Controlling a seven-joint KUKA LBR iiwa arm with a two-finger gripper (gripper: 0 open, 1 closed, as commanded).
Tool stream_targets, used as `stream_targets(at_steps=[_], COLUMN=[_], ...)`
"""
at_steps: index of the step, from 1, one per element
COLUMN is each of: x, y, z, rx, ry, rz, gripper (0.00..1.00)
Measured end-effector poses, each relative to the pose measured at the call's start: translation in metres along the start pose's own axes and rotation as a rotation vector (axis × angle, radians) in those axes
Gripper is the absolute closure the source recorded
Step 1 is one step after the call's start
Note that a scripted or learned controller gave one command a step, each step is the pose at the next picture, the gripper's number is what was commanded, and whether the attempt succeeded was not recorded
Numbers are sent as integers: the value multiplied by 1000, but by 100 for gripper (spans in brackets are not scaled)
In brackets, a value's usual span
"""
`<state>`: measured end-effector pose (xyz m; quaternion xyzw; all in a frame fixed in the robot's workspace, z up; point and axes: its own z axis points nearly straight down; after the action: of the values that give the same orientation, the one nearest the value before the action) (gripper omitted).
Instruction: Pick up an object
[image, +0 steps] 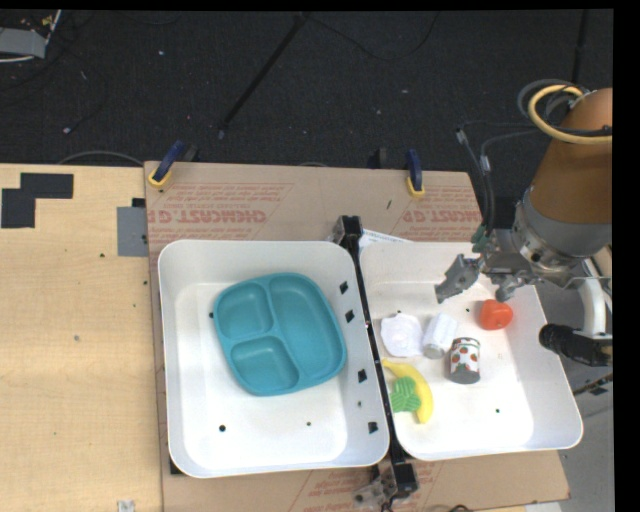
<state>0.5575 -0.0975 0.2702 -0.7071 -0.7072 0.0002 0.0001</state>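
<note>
Over the right bin (540, 425) the tool (482, 279) is seen hanging above the far part of the floor, its two fingers spread wide with nothing between them. An orange object (494, 315) lies just near and slightly right of the tool, so a short move toward the near side would probably bring the fingers over it. It looks round, so no long axis need be matched. A small patterned can (463, 360) stands nearer still, with a white cylinder (438, 335) and a white crumpled piece (401, 335) to its left, and a yellow and green toy (410, 392) near the divider. These lie close together, leaving little room; the orange object stands apart. A teal divided plate (280, 332) rests in the left bin (190, 440), on the table (70, 340).
</note>
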Motion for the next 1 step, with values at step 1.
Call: stream_targets(at_steps=[1], x=[0], y=[0], z=[-10], rx=[1], ry=[0], rz=[0], gripper=[100])
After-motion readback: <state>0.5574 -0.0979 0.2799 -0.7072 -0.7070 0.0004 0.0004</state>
